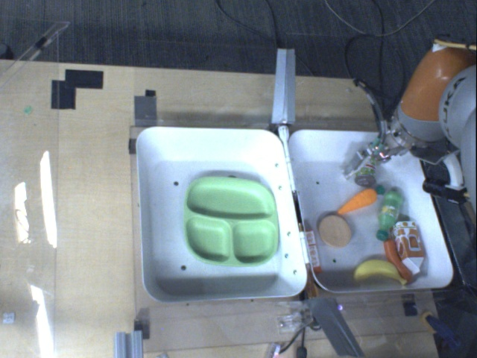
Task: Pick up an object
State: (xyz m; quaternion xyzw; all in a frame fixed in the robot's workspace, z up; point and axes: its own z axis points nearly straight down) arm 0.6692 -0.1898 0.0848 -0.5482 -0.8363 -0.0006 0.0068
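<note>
The right bin holds an orange carrot, a round tan cookie, a green bottle, a yellow banana and a small orange-and-white carton. My gripper hangs over the far right part of this bin, just above the carrot's tip and the bottle. A dark roundish shape sits at its fingertips; whether it is an object or part of the gripper is unclear. The orange-banded arm reaches in from the right.
The left bin holds a green three-compartment tray. A metal divider post stands between the bins at the back. Cables trail over the dark floor behind the bench.
</note>
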